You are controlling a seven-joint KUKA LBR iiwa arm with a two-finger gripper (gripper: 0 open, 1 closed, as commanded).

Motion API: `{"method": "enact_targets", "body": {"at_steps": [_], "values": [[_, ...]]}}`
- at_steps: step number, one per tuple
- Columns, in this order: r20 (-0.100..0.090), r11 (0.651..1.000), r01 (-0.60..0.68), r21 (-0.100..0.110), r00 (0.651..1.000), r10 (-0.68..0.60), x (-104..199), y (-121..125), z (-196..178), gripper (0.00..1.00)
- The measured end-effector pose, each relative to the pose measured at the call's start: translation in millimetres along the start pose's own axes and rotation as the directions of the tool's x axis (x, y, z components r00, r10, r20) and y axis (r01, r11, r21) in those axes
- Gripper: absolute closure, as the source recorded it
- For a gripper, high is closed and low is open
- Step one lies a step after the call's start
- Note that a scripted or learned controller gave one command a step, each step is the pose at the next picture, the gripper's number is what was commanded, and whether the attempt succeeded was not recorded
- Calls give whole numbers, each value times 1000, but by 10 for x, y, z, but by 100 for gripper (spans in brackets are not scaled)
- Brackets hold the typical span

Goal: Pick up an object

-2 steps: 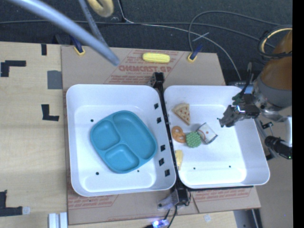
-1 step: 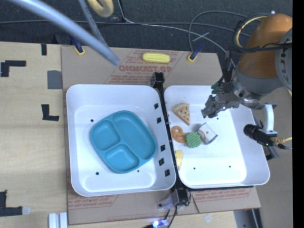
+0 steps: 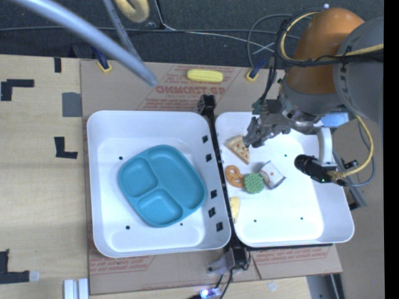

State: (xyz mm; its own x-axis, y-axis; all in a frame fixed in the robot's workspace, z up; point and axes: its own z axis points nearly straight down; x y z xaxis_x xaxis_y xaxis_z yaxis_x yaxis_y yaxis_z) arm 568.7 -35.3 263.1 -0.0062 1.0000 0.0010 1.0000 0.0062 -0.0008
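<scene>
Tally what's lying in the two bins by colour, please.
Blue: 1, divided plate, left bin
Tan: 1, wedge, right bin
Orange: 1, pretzel
Green: 1, ball
Grey-white: 1, small block
Yellow: 1, piece
Total: 6

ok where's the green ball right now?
The green ball is in the right bin, near its left wall, touching the pretzel and a small box.

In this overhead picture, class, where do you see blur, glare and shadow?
Camera view: the grey tube crossing the top left is blurred, out of focus; the right bin glares bright white; the blue tray casts a soft shadow in the left bin.
</scene>
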Motion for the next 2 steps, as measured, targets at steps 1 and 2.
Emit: {"method": "enact_targets", "body": {"at_steps": [1,2], "values": [[0,1000,-1,1,1000,1,485,305,193,100],[1,1000,0,1,1000,0,1023,480,337,100]]}}
